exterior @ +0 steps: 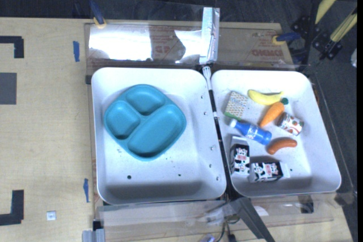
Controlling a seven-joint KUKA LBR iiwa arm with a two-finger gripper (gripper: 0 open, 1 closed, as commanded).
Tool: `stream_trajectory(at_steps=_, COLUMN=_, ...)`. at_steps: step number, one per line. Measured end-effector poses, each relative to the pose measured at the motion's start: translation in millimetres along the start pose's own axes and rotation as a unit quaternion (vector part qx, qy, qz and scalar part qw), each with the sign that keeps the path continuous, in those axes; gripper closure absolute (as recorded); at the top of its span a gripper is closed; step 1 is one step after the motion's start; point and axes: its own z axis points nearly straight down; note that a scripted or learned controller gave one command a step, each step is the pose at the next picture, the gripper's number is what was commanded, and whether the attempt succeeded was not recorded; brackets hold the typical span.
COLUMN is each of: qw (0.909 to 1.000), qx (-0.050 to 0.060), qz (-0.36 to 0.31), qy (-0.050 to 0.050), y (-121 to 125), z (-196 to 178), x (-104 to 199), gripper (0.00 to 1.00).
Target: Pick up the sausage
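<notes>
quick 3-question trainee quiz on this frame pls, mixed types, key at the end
1. True or false: the sausage lies in the same bin as the blue divided plate.
2. Multiple choice: which item lies nearest the sausage?
A. the banana
B. the red and white cup
C. the patterned square block
3. Fill in: the two black and white cartons lie along the ___ edge of the right bin, the side closest to the camera.

Key
1. False; the sausage is in the right bin, the plate in the left bin.
2. B
3. Near (bottom of the view).
</notes>
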Motion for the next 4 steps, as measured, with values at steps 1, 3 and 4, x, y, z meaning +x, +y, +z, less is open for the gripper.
stream_trajectory(at_steps=1, qw=0.9999, qx=0.0, qz=-0.015, qy=0.003, y=-20.4, z=165.5, x=41.5, gripper=1.0)
stream_trajectory(at_steps=3, qw=0.9918, qx=0.0, qz=-0.128, qy=0.004, y=-32.8, z=318.2, x=52.3, gripper=0.0)
stream_trajectory(at_steps=4, qw=0.9836, qx=0.0, qz=-0.18, qy=0.002, y=-26.9, z=349.0, x=75.3, gripper=0.0)
